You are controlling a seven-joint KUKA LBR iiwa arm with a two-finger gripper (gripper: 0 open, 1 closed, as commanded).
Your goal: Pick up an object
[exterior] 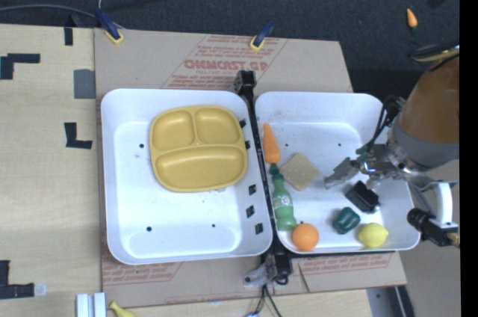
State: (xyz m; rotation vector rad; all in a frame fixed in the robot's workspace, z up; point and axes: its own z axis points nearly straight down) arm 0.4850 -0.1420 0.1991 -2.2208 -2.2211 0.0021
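Yellow plastic comes first at the left: a sectioned tray [199, 147] lies flat in the left bin [123, 233], towards its upper half, with bare white floor below it. Across the divider, in the right bin [321, 108], a small orange carrot [270, 146] lies along the left wall, and below it a green bottle [282, 199] lies on its side, long axis running up and down the frame, its base by an orange fruit [305, 236] at the bottom edge. A tan sponge block [300, 170] sits just right of the bottle's neck. Further right, the jaws [357, 170] reach in from the right edge at mid height, the metal tips pointing left; I cannot tell whether they are open or shut, and nothing is seen between them. Just below and right of them lies a small black block [364, 197], tilted on a diagonal, and it is probably the nearest candidate for a pick. Below that sit a dark green piece [346, 219] and a yellow lemon [373, 235], close together near the bottom right corner. The bin floor is smooth and shallow; the corner cluster leaves little room, while the space round the sponge block is freer.
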